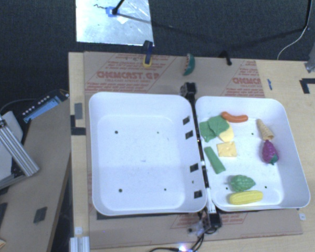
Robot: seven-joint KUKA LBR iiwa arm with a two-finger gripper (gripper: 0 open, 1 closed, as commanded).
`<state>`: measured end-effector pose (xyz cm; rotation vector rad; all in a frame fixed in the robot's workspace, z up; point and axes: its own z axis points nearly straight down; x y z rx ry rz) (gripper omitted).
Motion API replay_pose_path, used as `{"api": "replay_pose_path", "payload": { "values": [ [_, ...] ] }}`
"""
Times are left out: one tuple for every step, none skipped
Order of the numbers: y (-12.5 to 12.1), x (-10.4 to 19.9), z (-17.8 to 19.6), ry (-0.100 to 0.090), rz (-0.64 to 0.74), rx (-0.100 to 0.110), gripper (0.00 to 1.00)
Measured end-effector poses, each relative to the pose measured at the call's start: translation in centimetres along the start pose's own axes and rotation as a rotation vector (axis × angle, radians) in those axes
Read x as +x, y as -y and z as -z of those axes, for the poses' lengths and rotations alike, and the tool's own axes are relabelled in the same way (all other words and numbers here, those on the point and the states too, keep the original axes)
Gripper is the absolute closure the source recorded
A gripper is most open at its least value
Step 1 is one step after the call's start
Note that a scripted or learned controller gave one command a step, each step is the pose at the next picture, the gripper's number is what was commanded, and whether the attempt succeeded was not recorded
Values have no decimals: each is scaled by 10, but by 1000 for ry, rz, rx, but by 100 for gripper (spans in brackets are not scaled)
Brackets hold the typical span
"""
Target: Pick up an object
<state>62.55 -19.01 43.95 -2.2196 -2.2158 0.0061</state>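
Observation:
The right bin [291, 156] holds several toy foods. An orange sausage [234, 117] lies at its back, with a green leaf piece [213, 126] and a yellow wedge [227, 135] beside it. A yellow cheese square [227, 149] and a green strip [214, 160] sit near the bin's left wall. An ice-cream cone [264, 129] and a purple grape bunch [269, 151] lie toward the right. A green broccoli-like piece [242, 182] and a yellow corn cob [245, 197] rest at the front.
The left bin [142, 154] stands next to the right one, joined by black clips [194, 168]. A green-and-red object [190, 63] and a yellow-blue clamp [147, 54] lie on the cardboard behind the bins. A metal rail [10, 143] stands at far left.

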Motion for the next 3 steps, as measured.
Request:
{"api": "replay_pose_path", "payload": {
  "values": [
    [-44, -17, 45, 6, 7, -15, 100],
    [-43, -16, 61, 4, 6, -11, 100],
    [76, -17, -82, -4, -3, 10, 100]
  ]
}}
